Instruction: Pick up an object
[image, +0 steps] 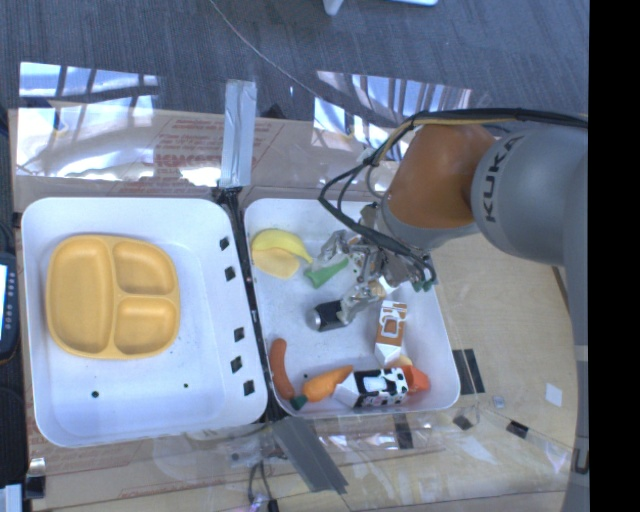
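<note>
You see the gripper (358, 290) hanging over the middle of the right bin (440, 345), whether apart or together you cannot tell. Just below it toward the near edge lies a small dark cylinder (327, 317), long axis running left-right, the closest thing to grasp.

Bench (500, 290) surfaced in brown cardboard, taped with a grey strip (238, 130) at the back. Bearing two shallow white bins side by side, touching: left bin (60, 410), right bin (440, 330).
</note>
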